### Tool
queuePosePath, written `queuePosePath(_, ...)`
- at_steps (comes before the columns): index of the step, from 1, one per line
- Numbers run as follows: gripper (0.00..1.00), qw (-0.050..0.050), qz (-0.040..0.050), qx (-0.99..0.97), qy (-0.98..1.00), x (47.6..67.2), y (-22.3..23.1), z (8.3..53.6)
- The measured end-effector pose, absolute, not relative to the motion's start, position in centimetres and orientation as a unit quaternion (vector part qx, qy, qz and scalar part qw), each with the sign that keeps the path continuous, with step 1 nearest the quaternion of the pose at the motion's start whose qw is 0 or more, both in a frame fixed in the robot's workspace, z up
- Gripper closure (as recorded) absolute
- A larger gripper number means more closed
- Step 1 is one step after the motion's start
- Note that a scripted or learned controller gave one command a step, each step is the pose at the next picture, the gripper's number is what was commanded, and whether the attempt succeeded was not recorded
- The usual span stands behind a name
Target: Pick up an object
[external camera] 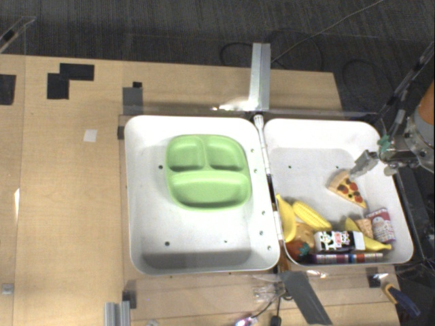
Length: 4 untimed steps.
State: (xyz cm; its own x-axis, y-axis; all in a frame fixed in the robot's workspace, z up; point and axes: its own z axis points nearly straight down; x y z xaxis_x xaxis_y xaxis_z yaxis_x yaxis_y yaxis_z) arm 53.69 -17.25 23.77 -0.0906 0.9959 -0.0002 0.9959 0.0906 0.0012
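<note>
the gripper [367, 160] sits at the right edge of the frame, over the right bin [319, 138], just above the pizza slice [348, 188]; its state cannot be told.

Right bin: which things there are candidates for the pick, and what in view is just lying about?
In play:
gripper
pizza slice toy, nearest it
bananas
dark bottle
small can

Lying about:
green divided plate in the left bin
cables behind the bench
</note>
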Motion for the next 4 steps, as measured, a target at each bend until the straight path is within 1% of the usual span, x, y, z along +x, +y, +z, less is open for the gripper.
queuePosePath(1,0.00,-0.001,-0.0003,0.665,0.747,53.2,-16.7,19.6)
queuePosePath(2,0.00,0.000,0.0008,0.607,0.795,56.2,-20.2,9.3)
queuePosePath(3,1.00,0.000,0.0011,0.607,0.795,56.3,-20.2,10.2)
queuePosePath(4,1.00,0.000,0.0006,0.587,0.810,58.2,-13.0,21.6)
